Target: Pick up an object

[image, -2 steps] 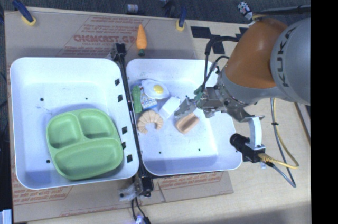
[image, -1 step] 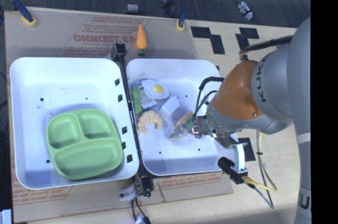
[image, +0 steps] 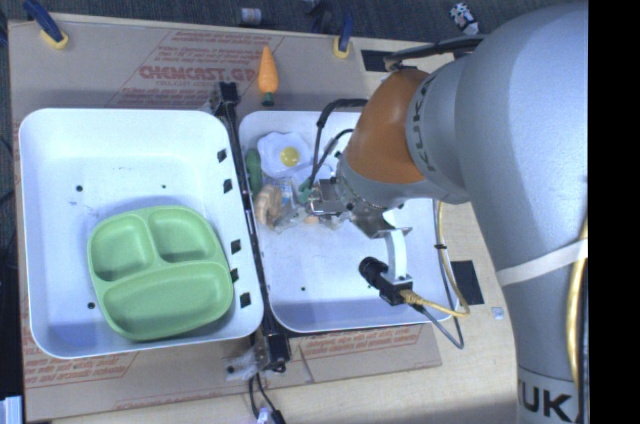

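Bench bears two bins; right bin [image: 330, 307] holds small objects [image: 280, 202] at its far-left corner; gripper [image: 318, 202] sits over them, state indeterminable, wrist occluding; possibly mid-grasp; lift outstanding.

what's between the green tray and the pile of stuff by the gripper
In the camera view, the black clips along the bins' adjoining walls lie between the green divided tray and the small items beside the gripper.

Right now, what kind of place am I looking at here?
Probably a robotics lab bench set up for pick-up trials. A large grey arm reaches over two white bins clamped to a board; toy food lies in the right one, a green divided plate in the left.
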`<control>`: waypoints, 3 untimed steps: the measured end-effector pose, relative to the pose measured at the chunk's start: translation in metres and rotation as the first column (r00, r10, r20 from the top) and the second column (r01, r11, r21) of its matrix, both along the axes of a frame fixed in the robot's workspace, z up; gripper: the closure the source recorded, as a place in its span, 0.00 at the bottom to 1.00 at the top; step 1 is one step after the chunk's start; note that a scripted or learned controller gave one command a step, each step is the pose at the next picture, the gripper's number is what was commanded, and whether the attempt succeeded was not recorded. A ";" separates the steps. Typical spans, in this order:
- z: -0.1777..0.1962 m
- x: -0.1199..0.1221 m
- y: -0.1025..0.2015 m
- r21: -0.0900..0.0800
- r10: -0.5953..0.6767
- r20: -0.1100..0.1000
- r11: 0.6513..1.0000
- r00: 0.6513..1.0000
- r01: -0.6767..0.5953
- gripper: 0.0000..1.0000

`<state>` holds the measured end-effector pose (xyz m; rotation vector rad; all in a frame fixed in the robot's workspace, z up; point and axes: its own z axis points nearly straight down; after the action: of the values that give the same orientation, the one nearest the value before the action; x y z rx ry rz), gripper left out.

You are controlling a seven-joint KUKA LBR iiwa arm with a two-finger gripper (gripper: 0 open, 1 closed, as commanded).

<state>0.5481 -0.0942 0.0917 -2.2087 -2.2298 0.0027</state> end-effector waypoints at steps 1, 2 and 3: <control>0.010 0.000 -0.001 -0.001 0.003 -0.003 1.000 1.000 -0.003 1.00; 0.113 0.004 -0.036 -0.002 -0.006 0.006 1.000 1.000 0.006 1.00; 0.101 -0.049 -0.029 -0.001 -0.003 0.001 1.000 1.000 0.003 1.00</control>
<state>0.4995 -0.1227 0.1929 -2.2130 -2.2275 0.0031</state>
